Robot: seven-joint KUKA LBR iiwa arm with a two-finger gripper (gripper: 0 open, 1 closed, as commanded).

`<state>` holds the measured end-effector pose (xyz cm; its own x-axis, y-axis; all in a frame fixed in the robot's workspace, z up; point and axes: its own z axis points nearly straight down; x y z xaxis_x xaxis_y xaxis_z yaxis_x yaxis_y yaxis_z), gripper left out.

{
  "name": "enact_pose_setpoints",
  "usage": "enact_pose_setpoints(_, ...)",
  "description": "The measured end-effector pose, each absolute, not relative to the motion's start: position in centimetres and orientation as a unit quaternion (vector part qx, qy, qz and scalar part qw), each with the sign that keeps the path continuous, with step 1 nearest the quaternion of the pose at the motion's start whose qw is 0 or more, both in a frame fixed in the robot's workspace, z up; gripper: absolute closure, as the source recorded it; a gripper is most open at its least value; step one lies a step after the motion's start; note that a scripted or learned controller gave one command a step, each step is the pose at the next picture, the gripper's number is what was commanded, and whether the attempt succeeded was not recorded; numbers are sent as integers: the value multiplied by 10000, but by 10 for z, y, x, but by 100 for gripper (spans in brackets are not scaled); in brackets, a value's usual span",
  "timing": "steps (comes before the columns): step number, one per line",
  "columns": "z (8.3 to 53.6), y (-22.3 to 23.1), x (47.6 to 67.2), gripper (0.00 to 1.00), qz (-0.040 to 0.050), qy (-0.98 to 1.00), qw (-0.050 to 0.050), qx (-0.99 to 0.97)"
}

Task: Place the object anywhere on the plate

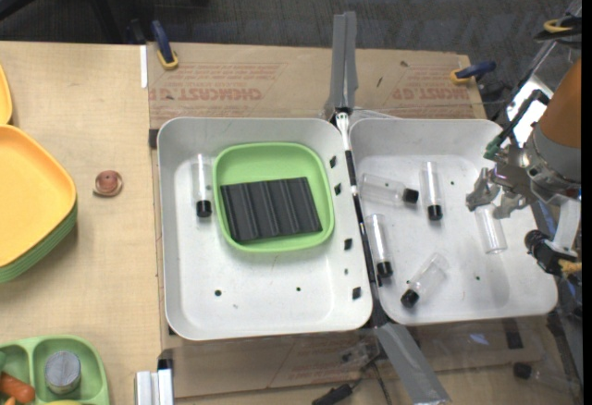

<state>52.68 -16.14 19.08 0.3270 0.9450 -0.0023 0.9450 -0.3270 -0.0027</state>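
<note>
A clear vial (491, 233) is seen hanging upright between the fingers of the gripper (491, 200), the jaws closed on its upper end, above the right side of the right bin (444, 311). Below and to the left of the jaws, 4 more black-capped vials are scattered on that bin's floor: 1 (432, 190) standing nearest, 1 (388, 190) farther left, 1 (379, 249) along the bin's left wall and 1 (421, 281) lying tilted toward the front. Well to the left of the jaws, in the left bin (259, 311), the green plate (273, 160) is shown bearing a dark ribbed block (270, 207), with another vial (203, 185) just beside the plate's far edge.
</note>
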Motion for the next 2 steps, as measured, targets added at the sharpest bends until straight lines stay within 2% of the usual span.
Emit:
enact_pose_setpoints(1,166,-168,488,100,11,-6725,14,-7401)
enact_pose_setpoints(2,166,-168,488,0,10,-6726,12,-7400)
